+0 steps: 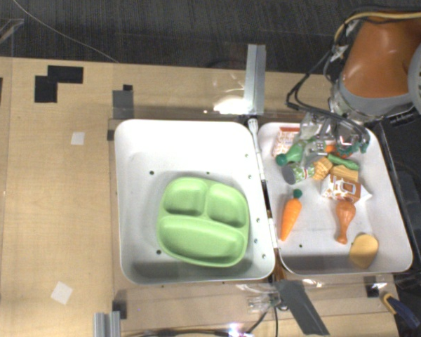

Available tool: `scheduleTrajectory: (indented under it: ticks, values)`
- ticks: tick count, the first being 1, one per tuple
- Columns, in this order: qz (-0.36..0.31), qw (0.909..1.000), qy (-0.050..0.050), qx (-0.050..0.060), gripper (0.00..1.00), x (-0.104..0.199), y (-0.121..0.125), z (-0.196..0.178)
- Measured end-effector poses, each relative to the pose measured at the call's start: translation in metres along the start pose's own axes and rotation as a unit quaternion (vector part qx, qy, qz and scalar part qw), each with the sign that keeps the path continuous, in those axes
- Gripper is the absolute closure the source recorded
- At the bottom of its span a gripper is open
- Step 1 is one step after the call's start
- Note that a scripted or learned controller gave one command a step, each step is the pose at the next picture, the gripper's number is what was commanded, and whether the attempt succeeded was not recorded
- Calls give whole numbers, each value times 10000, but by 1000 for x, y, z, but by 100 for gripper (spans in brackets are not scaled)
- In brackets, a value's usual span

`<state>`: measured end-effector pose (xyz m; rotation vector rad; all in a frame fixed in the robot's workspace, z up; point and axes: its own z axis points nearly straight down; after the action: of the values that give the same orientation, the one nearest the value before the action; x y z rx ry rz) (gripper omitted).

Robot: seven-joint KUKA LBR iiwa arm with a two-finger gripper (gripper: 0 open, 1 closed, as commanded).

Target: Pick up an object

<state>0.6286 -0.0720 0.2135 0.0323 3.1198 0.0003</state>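
Observation:
The right bin (393,209) holds several toy foods: an orange carrot (290,217), a chicken drumstick (344,221), a yellow potato-like piece (364,249), a small printed carton (342,185) and a cluster of green, grey and orange pieces (302,161) near its far side. My gripper (327,140) hangs over that far cluster, under the orange wrist band (379,55). Its metal parts blend with the toys below it. I see no object lifted between its fingers.
The left bin (137,188) holds a green divided plate (202,220). A metal divider (261,181) separates the two bins, with a grey post (255,83) behind them. Black cables (316,90) loop beside the arm at the right bin's far edge.

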Motion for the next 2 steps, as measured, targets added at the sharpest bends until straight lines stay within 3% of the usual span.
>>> scheduleTrajectory:
  ticks: [1, 2]
  values:
    - [201, 9998, 33, 6, 100, -37, -25, -27]
    - [178, 9998, -15, 4, 100, -40, -23, -40]
